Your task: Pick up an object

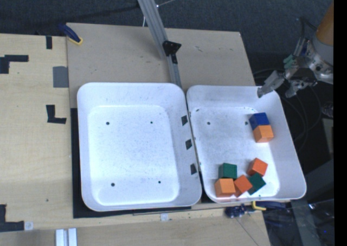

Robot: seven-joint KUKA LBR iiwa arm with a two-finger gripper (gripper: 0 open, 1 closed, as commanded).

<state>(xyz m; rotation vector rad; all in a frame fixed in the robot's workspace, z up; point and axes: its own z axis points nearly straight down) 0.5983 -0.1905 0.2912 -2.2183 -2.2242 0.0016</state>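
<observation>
The right white bin (217, 104) holds several small blocks. A blue block (259, 119) touches an orange one (263, 133) near the bin's right wall. At the front lie a green block (228, 170), an orange block (224, 187), another orange block (242, 185), a third orange one (258, 166) and a dark green block (257, 183), all bunched together. My gripper (279, 85) hangs at the bin's far right corner, above and just outside the rim, well back from the blue block. Its two fingers stand apart with nothing between them.
The left white bin (87, 131) stands beside the right one. A slanted metal pole (154, 20) runs down to the gap between the bins at the back. Black tape marks lie on the wooden bench at the left.
</observation>
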